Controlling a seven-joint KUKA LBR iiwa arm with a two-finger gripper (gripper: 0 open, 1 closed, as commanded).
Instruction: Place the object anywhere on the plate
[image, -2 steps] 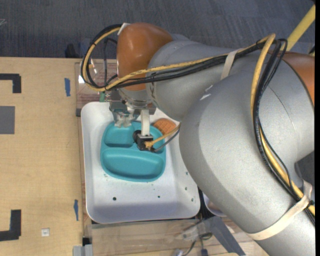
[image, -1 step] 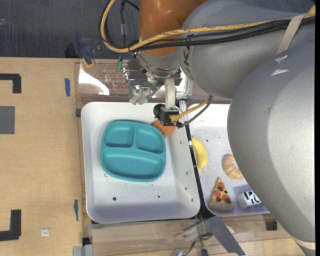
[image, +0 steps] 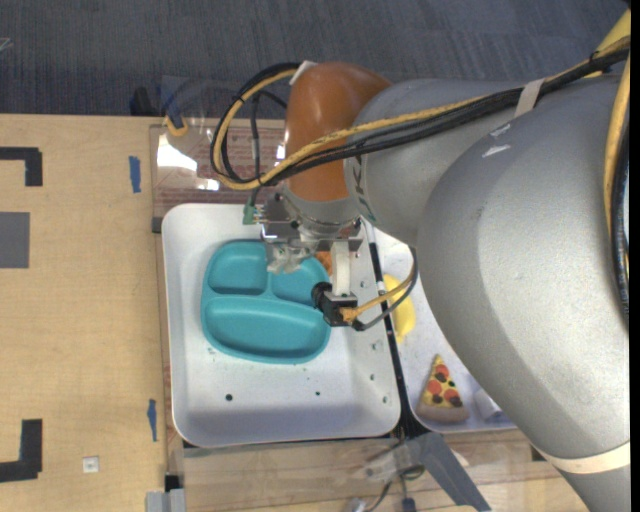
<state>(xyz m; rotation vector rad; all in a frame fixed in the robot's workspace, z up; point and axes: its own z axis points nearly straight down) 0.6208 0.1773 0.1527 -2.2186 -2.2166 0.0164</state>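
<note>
While the pizza slice toy (image: 441, 385) lies in the right bin (image: 480, 412) near the front, the teal plate (image: 262, 327) sits in the left bin (image: 200, 390). Hand (image: 288, 255) hovers over the plate's far right compartment, well apart from the toy; finger state cannot be told. Arm (image: 520, 240) reaches leftward overhead.

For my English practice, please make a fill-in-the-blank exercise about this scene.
1. The divided plate is ___ in colour.
2. The plate lies in the ___ of the two white bins.
3. The toy pizza slice lies in the ___ bin.
4. The gripper is above the ___.

Missing words: teal; left; right; plate
</note>
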